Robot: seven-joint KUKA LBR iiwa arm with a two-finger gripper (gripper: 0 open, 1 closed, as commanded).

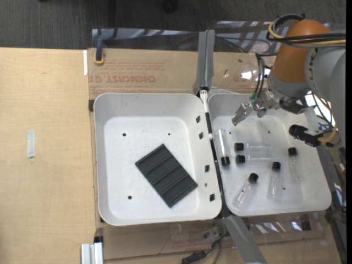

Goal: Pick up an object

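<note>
Vials (246, 190) lie loose across the right bin (313, 205), so the end effector (242, 114), at its eleven o'clock corner, hangs above them, grip state unclear.

Red print ran across the flattened cardboard sheet (144, 73) behind the bins, seen upside down. It appeared to read "CHEMCAST GP", though the last letters were hard to make out. Nothing else was legible.

I work in a lab or test workshop. My bench (44, 147) of pale wood carries two white bins (104, 164) on flattened cardboard (143, 73), with office-chair legs (159, 1) on dark carpet (247, 1) behind.
</note>
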